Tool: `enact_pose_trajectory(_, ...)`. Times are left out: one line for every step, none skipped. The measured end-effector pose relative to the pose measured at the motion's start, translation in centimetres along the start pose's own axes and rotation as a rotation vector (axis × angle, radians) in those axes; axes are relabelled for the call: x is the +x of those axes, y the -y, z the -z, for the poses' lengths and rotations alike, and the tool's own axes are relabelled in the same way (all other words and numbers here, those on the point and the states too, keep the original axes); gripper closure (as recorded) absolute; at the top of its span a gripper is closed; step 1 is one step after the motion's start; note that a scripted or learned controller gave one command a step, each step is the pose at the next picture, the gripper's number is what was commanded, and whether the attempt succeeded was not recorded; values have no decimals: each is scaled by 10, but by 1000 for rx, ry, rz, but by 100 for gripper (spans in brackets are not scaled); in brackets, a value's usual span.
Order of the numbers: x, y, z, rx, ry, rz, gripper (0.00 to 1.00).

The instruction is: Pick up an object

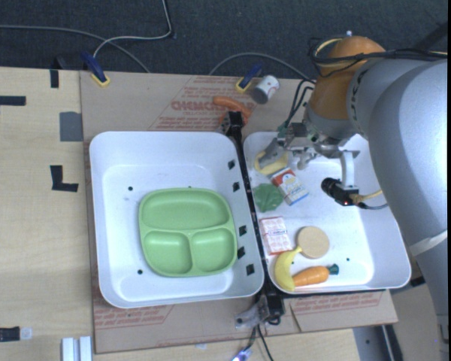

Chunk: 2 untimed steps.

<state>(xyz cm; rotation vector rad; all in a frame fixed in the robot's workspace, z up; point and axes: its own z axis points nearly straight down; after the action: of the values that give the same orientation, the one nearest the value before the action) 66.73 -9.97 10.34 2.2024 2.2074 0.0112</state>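
A: Right bin (376, 273), near edge?
B: Carrot (311, 276), banana (283, 268), round cracker (313, 241), small packet (275, 235).
A: Farther back?
B: Green lump (268, 196), small carton (289, 186); gripper (286, 155) at far left corner, over a yellow item (271, 163), grip state undeterminable.
A: Left bin (109, 201)?
B: Green divided plate (187, 230).
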Motion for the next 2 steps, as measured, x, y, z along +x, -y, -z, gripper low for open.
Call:
enact_pose_trajectory(-3, 7, -18, 21, -10, -1, 0)
enact_pose_trajectory(-7, 12, -18, 20, -10, -1, 0)
